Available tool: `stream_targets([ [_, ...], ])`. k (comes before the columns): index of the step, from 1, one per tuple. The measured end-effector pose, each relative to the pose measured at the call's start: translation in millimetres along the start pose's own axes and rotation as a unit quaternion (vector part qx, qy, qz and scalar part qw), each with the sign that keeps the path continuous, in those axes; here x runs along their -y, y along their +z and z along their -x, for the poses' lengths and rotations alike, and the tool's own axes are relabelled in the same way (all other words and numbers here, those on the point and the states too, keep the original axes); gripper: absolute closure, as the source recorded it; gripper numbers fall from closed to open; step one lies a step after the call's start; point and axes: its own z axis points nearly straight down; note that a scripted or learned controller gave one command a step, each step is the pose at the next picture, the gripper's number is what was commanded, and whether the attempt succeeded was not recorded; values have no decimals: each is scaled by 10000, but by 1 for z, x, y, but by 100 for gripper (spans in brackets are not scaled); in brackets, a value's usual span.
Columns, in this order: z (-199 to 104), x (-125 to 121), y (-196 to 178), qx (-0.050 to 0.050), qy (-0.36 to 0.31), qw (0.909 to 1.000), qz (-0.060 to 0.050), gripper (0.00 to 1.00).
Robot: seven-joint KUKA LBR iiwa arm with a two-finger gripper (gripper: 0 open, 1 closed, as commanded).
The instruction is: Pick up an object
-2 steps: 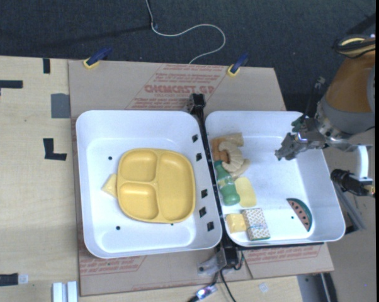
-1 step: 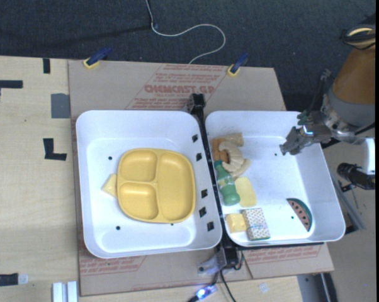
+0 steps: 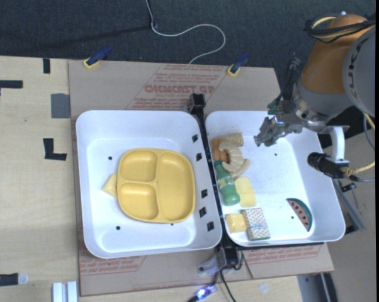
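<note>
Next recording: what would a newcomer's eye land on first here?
Most striking is the big yellow divided plate filling the middle of the left bin. Next, the grey and orange arm at upper right, its pincer over the right bin. A cluster of small toy foods lines that bin's left side, and a watermelon slice lies apart near its right corner.

Bench fittings — cardboard sheet [image 3: 177, 83] with red print under both white bins [image 3: 92, 128]; blue-and-yellow clamps [image 3: 98, 56] at its far corners; white cable [image 3: 189, 30] looped on dark cloth [image 3: 63, 14] behind.
</note>
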Motion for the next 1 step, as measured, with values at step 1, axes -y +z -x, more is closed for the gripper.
stream_targets([
  [1,-48,-23,-9,1,3,10000,4,100],
])
